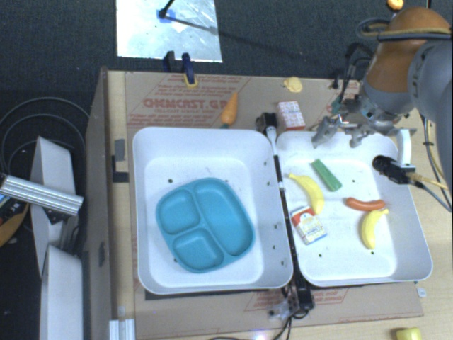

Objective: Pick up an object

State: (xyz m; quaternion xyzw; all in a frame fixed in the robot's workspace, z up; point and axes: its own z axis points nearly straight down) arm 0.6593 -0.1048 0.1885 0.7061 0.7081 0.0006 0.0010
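So — my fingers (340, 129) spread wide, holding nothing, above right bin (414, 261) back edge. Green block (327, 174), bananas — nothing picked yet.

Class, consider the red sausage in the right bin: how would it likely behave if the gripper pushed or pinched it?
The sausage looks round and slim, so it would probably roll when nudged sideways. Its glossy skin suggests it may slip between the fingers. It seems small and likely light.

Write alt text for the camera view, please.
A grey robot arm's gripper hangs open over the right bin, which holds two bananas, a sausage, a green block and a small carton. The left bin holds a blue tray.
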